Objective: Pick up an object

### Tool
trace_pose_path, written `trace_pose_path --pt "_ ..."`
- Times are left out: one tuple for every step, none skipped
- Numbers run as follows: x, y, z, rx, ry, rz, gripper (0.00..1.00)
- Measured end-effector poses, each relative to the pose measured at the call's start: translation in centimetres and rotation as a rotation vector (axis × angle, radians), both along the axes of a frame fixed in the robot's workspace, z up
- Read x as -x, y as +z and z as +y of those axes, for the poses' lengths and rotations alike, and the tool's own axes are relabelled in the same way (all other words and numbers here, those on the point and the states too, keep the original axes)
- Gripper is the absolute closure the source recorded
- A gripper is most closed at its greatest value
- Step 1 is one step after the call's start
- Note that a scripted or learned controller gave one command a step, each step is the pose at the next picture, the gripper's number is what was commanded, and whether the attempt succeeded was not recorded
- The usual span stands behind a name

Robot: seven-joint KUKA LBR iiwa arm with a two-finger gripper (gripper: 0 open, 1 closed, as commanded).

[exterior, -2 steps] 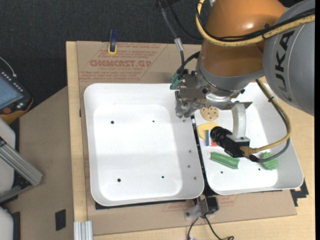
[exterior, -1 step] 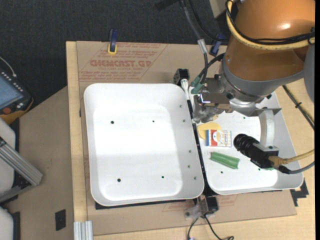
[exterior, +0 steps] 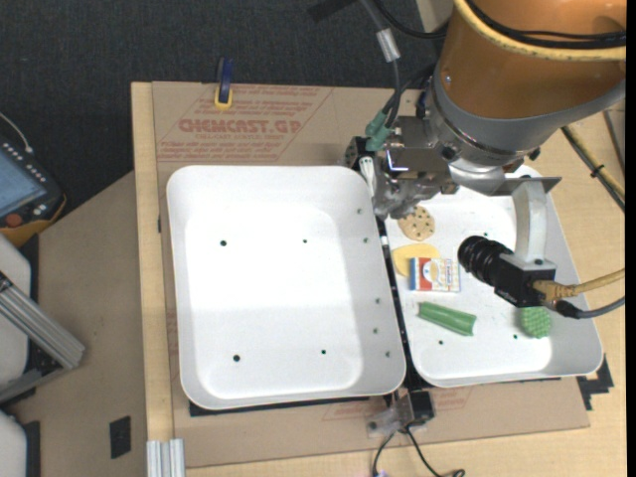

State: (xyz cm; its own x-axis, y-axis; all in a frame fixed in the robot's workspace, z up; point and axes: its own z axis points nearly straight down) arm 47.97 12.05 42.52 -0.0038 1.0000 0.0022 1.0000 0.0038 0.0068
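Cracker (exterior: 417,225), round, tan and dotted with holes: nearest candidate for the pick, lying flat in the right bin (exterior: 487,361), toward its far left corner and near the wall shared with the left bin (exterior: 268,296).

Camera view. Gripper (exterior: 397,205) hanging low over that same corner, just left of and behind the cracker, very close to it, with no object visibly in its grasp; whether spread or pressed together, impossible to tell from this angle. Closer to the camera in the right bin: a yellow piece (exterior: 409,257) touching a small printed box (exterior: 438,275), then a green stick (exterior: 447,318) lying apart, and a green textured block (exterior: 537,323) near the front right corner.

Step in hand, as judged: final alignment and descent onto the cracker. To do it well:
- Shift slightly toward the bin's middle and centre over the disc before going down.
- Stay clear of the bin wall on the left, a likely snag.
- Treat the cracker as probably thin, rigid and brittle, hence awkward to pinch from above.
- Straddle it edge to edge, close gently, then lift straight up.
- Avoid nudging the yellow piece just in front, for fear of knocking the cracker out of line.
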Motion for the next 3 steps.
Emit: trace_pose_path --pt "0.0 0.7 -0.1 0.002 -0.003 0.003 1.00" --pt "-0.1 1.8 -0.1 0.002 -0.002 0.001 1.00" --pt "0.0 9.7 5.1 -0.003 0.003 -0.003 1.00"
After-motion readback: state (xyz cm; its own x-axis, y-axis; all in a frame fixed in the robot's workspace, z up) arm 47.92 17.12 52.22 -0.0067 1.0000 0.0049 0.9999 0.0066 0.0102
